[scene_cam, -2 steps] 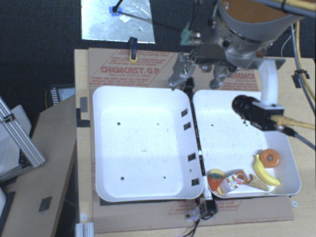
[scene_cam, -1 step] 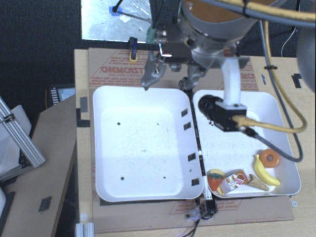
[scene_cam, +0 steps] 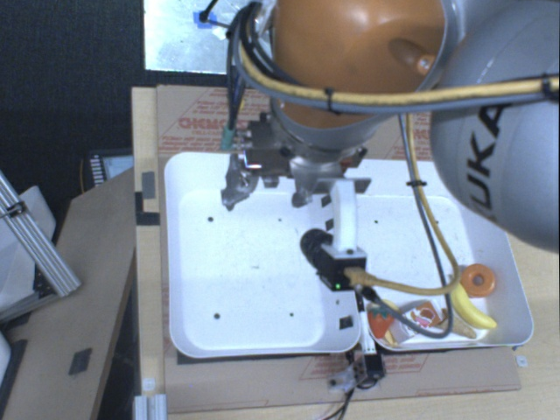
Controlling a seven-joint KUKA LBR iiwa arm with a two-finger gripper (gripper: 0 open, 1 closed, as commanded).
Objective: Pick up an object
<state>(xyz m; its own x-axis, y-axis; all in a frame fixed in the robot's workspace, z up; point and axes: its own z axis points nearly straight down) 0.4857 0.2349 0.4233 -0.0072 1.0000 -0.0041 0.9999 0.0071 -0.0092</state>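
Arm [scene_cam: 490, 103] enters from right, grey link across upper frame, orange band [scene_cam: 359, 33] large at top centre above wrist. Wrist points down. Gripper [scene_cam: 267, 198] hangs below wrist, two fingers spread apart, nothing between them: one fingertip [scene_cam: 233, 198] at left, other at right. Yellow cable [scene_cam: 394, 94] runs across arm.

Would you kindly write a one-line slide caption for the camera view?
Arm's gripper above the left bin; banana and orange ring lie in the right bin.
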